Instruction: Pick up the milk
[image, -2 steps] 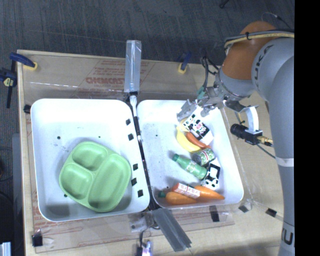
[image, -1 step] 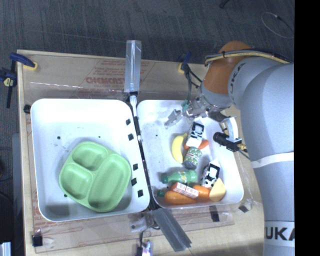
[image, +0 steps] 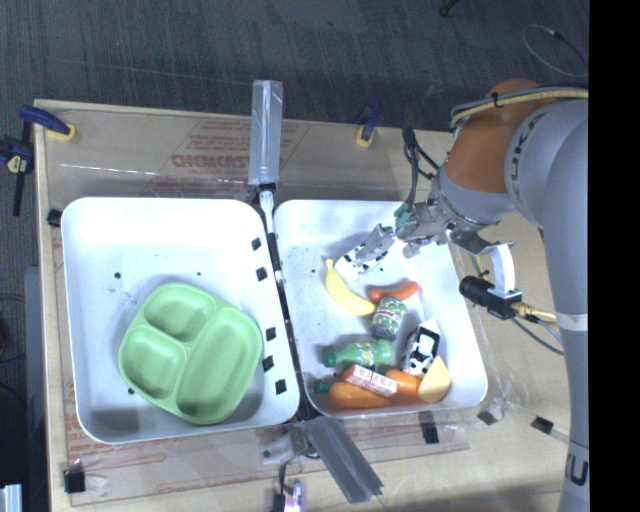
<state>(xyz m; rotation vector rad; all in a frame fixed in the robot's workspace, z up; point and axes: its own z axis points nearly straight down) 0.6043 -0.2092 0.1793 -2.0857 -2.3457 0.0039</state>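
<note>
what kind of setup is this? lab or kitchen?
Most likely a robotics lab bench, not a kitchen: a grey arm reaches over two white bins fixed to a taped, clamped board, and the food in the right bin looks like plastic toys, such as the banana.

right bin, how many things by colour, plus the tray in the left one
Yellow: 2, banana and wedge
Orange or red: 3, piece, carrot, red-label item
Green: 3, bottle, can, tray
Black and white: 1, milk carton
Total: 9
</note>
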